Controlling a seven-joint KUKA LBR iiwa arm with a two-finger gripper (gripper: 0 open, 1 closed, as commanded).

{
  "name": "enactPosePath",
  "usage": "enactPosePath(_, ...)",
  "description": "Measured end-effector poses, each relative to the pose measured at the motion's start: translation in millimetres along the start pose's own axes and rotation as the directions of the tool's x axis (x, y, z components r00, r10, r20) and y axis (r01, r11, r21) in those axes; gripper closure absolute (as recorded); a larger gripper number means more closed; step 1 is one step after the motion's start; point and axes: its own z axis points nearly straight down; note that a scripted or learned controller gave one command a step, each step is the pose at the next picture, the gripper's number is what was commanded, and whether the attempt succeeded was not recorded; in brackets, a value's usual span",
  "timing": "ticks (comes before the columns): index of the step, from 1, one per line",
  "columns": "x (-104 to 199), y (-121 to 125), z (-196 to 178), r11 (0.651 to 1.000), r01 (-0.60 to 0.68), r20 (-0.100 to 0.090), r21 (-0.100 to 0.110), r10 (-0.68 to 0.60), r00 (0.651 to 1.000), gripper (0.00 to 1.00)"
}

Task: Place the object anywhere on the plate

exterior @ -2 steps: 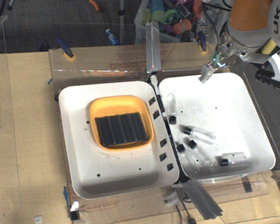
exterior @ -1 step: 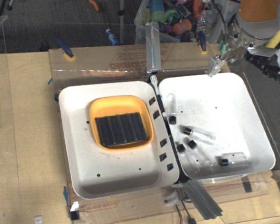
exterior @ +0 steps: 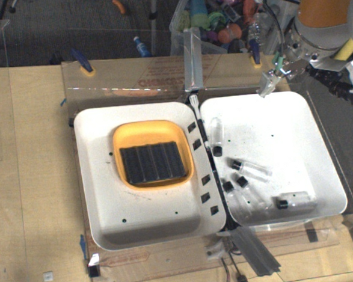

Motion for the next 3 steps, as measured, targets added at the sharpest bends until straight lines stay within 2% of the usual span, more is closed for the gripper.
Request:
enactPosePath(1, -8, -3, -11, 1.000, 0.012, 0.002, -0.001, -0.012, 1.000, 1.00)
enactPosePath(2, -29, -12, -30, 0.994, 0.109, 0.002, -0.002, -0.109, 0.994, 1.00)
enactPosePath(3, -76, -33, -71, 0.980, 0.199, 0.004, -0.002, -0.199, 0.980, 1.00)
